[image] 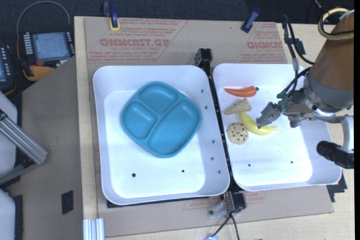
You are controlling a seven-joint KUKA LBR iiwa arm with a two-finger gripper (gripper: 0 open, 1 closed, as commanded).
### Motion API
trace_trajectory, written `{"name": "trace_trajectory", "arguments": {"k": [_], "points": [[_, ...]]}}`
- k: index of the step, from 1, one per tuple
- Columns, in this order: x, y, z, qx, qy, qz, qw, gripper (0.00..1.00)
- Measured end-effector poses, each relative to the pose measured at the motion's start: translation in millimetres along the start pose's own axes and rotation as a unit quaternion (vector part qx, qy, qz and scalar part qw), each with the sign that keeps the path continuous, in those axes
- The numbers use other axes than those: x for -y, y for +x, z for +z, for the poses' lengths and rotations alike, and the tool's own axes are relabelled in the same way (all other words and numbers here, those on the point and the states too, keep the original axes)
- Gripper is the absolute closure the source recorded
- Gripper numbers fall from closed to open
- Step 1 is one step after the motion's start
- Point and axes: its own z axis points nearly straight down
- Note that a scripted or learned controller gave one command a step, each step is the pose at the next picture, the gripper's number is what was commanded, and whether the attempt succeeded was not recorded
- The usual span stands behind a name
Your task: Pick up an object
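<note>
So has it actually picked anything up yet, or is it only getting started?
Nothing looks lifted yet. The banana, chili pepper, cookie and tan piece all lie on the floor of the right bin. In hand: the gripper is low beside the banana, apparently closing in on it. Whether it has a grip can't be judged. Left: grasping and raising something.

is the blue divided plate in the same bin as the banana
No, the blue divided plate lies in the left bin, the banana in the right bin.
</note>
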Motion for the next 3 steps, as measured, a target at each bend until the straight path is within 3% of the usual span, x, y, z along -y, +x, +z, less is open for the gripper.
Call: {"name": "trace_trajectory", "arguments": {"k": [1,3], "points": [[-2.5,0.2,-5.8,0.001,-0.006,-0.002,1.0,0.0],[-1.6,2.3,101.2,0.0,-0.003,-0.001,1.0,0.0]]}}
